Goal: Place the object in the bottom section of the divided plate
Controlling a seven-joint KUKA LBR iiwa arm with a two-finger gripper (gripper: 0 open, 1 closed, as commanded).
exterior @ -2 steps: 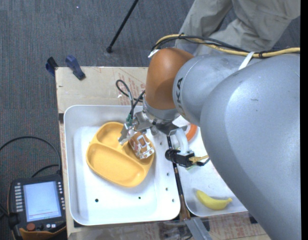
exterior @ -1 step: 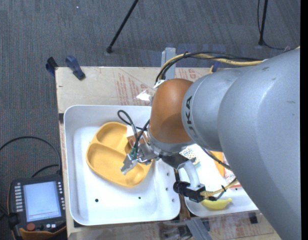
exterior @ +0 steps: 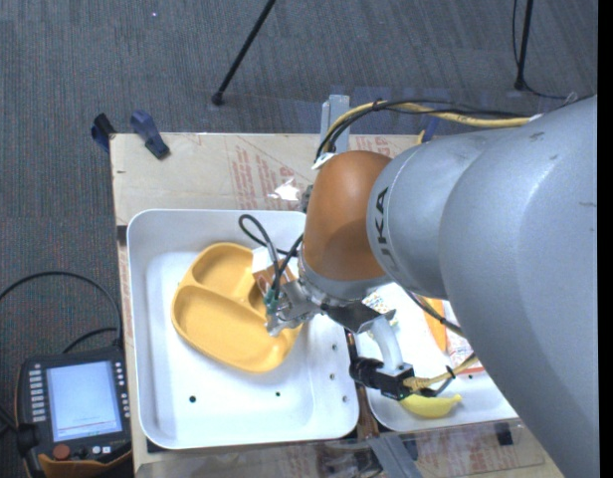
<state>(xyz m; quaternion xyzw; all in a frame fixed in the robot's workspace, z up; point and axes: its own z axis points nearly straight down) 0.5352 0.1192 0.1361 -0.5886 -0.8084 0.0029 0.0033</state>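
A yellow divided plate [exterior: 219,312] lies in the left white bin [exterior: 157,386], toward its upper middle. Its large lower section [exterior: 215,332] holds nothing that I can see. My gripper [exterior: 278,313] hangs low over the plate's right rim, under the orange wrist band [exterior: 341,217]. The gripper's tip is small and partly hidden by the wrist. I cannot make out anything held there. The wrist also covers the plate's right section.
The grey arm covers most of the right bin [exterior: 486,406]. In that bin a banana [exterior: 432,404] lies at the front edge, with an orange and white packet [exterior: 448,329] behind it. A teach pendant [exterior: 73,413] sits off the bench at lower left.
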